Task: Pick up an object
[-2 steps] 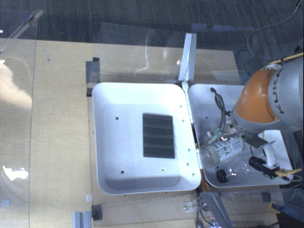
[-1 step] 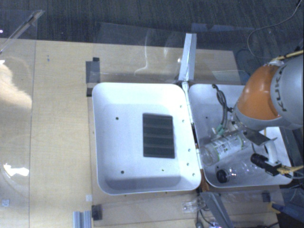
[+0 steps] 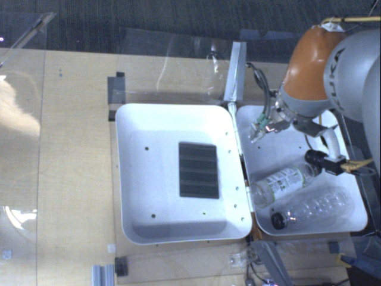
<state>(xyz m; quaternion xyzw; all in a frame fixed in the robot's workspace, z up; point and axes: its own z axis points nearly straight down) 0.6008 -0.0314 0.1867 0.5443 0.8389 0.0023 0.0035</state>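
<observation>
Arm (image 3: 360, 58): smooth grey casing, fat rounded joints. Glossy orange band (image 3: 309, 64) above the wrist, dome-shaped. Thin dark cable (image 3: 260, 79) loops beside the wrist. Gripper (image 3: 258, 131): small, pale metal, green bit on it.
</observation>
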